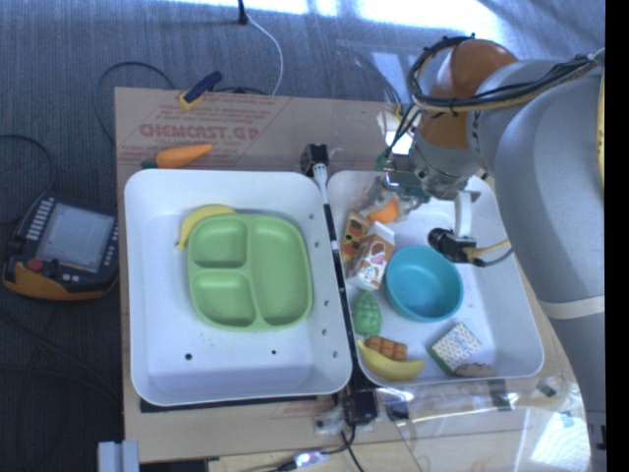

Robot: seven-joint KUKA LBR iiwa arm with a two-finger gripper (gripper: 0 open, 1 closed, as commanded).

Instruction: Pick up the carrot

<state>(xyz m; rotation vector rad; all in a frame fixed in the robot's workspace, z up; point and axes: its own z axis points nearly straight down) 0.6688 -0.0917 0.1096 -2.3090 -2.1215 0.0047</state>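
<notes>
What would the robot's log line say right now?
gripper: above right bin far-left corner | orange piece: just beneath it | carrot: on board behind left bin | grasp: unconfirmed

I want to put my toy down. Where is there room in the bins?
Room: the left white bin, on its floor around the green divided plate. Crowded: the right white bin, with the blue bowl, snack packets and the gripper.
</notes>
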